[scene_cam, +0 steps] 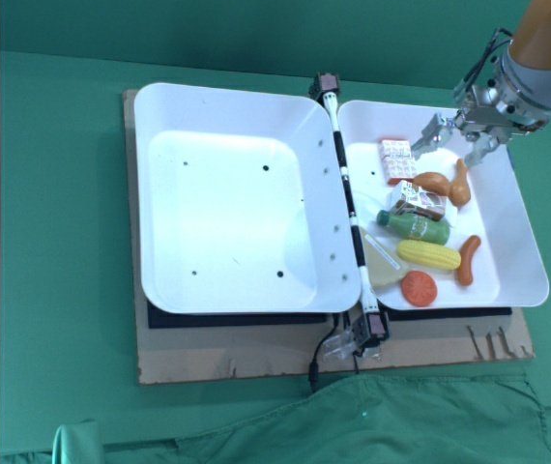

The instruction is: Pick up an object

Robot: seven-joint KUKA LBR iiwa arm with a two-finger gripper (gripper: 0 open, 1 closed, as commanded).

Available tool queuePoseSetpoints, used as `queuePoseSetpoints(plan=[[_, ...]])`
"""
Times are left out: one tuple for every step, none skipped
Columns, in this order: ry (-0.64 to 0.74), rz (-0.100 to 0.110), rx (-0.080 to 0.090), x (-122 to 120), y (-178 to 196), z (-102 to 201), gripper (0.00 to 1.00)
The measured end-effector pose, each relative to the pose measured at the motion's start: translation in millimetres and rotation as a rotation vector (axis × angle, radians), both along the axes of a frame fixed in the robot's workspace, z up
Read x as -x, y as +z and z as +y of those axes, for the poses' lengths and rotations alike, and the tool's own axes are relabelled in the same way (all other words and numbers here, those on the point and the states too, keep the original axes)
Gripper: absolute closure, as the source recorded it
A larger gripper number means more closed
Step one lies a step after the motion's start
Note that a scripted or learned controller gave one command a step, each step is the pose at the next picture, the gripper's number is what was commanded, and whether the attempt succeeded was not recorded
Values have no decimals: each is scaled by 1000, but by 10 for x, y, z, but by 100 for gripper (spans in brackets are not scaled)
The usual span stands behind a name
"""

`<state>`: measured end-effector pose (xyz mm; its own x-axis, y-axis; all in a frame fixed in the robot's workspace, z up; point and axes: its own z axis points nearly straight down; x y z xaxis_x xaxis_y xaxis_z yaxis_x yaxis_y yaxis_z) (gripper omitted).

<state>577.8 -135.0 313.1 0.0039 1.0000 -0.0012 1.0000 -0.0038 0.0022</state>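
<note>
My gripper (454,140) hangs over the back of the right bin (522,225) with its fingers spread open and nothing between them. Just below it lie an orange pear-shaped gourd (460,187) and an orange piece (431,183). A red-and-white packet (397,159) lies to the gripper's left. Further forward sit a small brown-and-white carton (419,201), a green bottle (415,226), a yellow corn cob (428,254), a sausage (466,260), a red tomato slice (419,288) and a pale cheese wedge (383,263).
The left bin (174,114) stands beside the right one, parted by a white rod with black joints (346,187). Both rest on a cardboard sheet (256,361) over green cloth. The arm comes in from the upper right.
</note>
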Motion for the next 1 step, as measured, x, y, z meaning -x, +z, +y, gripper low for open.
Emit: queuePoseSetpoints(plan=[[0, 0, 0, 0, 0, 0, 0]])
